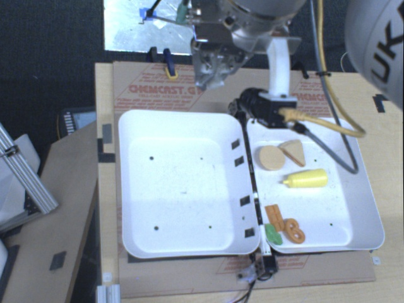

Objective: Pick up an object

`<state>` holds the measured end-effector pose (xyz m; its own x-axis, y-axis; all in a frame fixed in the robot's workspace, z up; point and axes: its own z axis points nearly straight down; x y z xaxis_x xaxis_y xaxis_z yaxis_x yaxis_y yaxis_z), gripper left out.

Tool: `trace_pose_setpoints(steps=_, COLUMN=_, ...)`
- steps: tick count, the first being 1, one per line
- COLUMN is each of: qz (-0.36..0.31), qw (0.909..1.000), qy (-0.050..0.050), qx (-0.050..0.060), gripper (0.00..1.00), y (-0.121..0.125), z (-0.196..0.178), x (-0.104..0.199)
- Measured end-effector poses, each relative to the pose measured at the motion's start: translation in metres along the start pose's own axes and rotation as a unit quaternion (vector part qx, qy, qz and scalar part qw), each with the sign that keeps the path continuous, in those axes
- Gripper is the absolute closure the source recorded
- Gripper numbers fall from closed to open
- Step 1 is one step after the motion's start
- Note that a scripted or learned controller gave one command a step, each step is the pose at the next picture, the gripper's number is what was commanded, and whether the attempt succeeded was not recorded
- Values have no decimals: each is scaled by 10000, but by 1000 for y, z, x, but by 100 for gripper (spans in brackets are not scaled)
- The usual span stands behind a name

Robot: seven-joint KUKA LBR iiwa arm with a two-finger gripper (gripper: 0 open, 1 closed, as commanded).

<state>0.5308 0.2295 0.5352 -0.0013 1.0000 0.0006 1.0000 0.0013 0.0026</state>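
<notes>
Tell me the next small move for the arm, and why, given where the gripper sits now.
Probably swing the gripper toward the right bin and bring it over the yellow bottle. The gripper hangs above the bench behind the left bin, while all the objects lie in the right one: the bottle, a round cracker, a wedge, a carrot and a pretzel. The bottle lies apart from the others.

Left of the black hinged divider (247, 169), your way is open; right of it, toy foods crowd the shallow white plastic bin (363, 216).
</notes>
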Motion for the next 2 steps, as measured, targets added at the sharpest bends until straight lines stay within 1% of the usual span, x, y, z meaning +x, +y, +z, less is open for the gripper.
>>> trace_pose_setpoints(steps=1, qz=2, qw=10000, qy=-1, qx=-2, gripper=100, y=13, z=0, x=5)
trace_pose_setpoints(steps=2, qz=10, qw=10000, qy=4, qx=9, gripper=100, y=-42, z=-1, x=-35)
